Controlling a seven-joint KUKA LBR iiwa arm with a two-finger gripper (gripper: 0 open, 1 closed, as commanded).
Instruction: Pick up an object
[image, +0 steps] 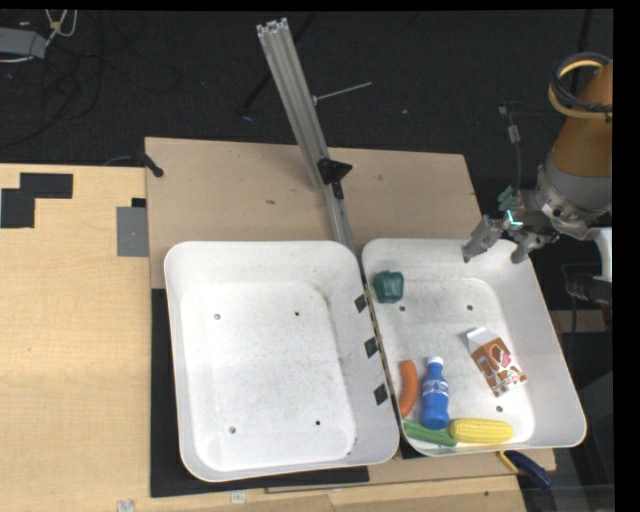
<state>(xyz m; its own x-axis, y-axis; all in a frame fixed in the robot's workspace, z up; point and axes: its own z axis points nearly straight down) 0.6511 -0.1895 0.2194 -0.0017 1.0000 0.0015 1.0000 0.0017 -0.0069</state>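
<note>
Claw hangs spread wide with nothing in it above the right bin's far rim, well apart from the green cup.

— From my station, both bins read white with fine dark speckles. What colours do you get in the right one?

— I see a teal-green cup, an orange carrot, a blue bottle with a white cap, and a yellow corn cob beside a green vegetable.

— And the carton?

— Brown and white, with some red. The worktop is pale wood with black and grey patches; I make the end effector grey under an orange band.
</note>
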